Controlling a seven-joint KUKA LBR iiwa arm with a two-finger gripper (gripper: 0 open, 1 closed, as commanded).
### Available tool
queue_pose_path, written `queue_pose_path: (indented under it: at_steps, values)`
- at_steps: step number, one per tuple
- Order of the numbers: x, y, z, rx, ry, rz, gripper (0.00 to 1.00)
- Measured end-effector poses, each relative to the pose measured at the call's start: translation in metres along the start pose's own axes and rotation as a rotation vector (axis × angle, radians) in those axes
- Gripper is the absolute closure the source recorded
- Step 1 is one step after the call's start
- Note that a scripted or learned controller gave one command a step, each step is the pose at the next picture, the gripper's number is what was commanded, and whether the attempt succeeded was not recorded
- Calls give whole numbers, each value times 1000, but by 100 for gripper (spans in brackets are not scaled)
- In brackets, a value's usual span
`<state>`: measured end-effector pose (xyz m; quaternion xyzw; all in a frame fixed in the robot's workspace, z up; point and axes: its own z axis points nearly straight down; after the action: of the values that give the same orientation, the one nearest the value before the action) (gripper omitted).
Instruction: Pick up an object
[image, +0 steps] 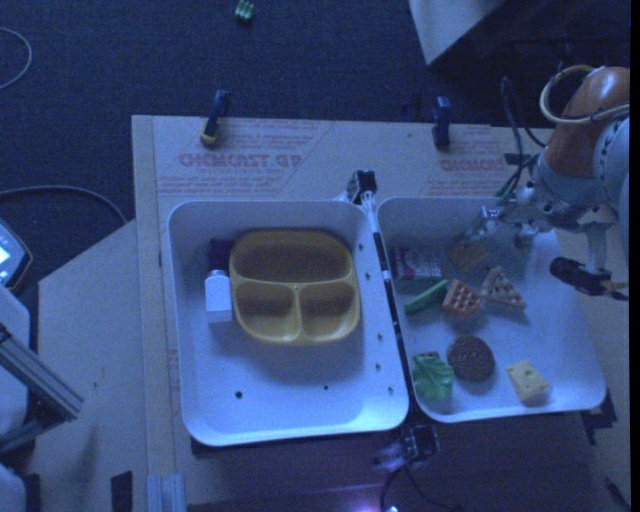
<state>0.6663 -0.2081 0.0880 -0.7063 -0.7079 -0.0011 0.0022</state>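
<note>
The gripper (478, 228) hung over the right bin's (580, 345) far edge; whether its fingers were open could not be told. Toy foods lay there: waffle (461, 298), cookie (470, 357), cheese wedge (527, 381). The left bin (190, 300) held a yellow divided tray (295, 285).

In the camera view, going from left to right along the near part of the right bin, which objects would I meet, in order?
Green leafy piece → round brown cookie-like piece → yellow cheese wedge.
</note>
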Motion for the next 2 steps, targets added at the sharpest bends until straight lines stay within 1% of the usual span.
queue_pose_path:
  at_steps: [1,2]
  values:
    - [-1,3,-16,-10,-6,-2,100]
    - [5,-2,-64,-9,-7,1,100]
